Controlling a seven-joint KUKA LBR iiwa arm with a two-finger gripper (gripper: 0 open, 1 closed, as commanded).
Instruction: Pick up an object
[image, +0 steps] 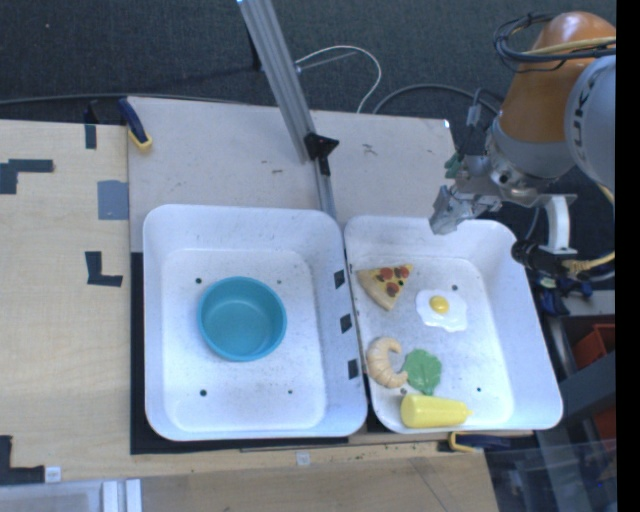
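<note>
Two shallow white bins sit side by side on the counter (230, 170). The left bin (165, 300), at centre frame, holds one blue bowl (242, 318), upright and well away from its walls. The right bin (525, 350) holds five toy foods: a pizza slice (386, 284) near its upper left, a fried egg (441, 309) just right of it, a croissant (385, 362) touching a green leafy piece (424, 370), and a yellow piece, perhaps corn (433, 410), at the lower edge. My end effector (447, 216) hangs over the right bin's upper rim, toward the frame's upper right, apart from every item; I cannot tell how it stands, since the view there is too small and dark.
</note>
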